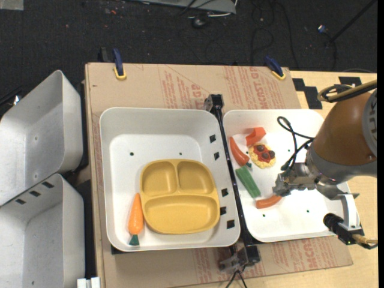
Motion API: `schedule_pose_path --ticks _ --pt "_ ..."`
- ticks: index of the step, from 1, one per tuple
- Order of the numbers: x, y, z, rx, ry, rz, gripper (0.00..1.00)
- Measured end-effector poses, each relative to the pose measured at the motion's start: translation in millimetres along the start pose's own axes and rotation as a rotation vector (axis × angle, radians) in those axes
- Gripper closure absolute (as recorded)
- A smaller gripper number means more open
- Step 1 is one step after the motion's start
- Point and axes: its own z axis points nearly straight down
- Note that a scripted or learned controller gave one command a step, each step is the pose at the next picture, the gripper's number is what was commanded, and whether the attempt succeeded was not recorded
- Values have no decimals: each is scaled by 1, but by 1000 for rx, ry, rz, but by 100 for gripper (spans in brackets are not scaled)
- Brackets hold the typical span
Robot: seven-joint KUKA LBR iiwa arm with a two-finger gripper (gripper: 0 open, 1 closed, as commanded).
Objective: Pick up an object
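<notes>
In the right bin [300, 230] lie several toy foods: an orange-red sausage [267, 201], a green stick [247, 182], a red pepper piece [239, 152], a red block [255, 135] and a small pizza slice [263, 155]. My gripper [284, 186] hangs low over the right bin, its tip just above and to the right of the sausage. The arm's orange band [348, 134] covers the bin's right side. In the left bin [120, 161] sit a yellow divided tray [179, 195] and a carrot [136, 215] beside the tray's left edge.
Two more white bins [36, 161] stand off the bench at the left. Black cables [294, 140] trail over the right bin's back. A black divider [227, 173] runs between the two bins. Bare bin floor lies in front of the sausage.
</notes>
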Motion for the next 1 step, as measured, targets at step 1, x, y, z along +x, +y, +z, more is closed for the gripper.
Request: schedule_pose_path --ticks 1 --pt "-4 -3 -44 -4 -2 -3 100"
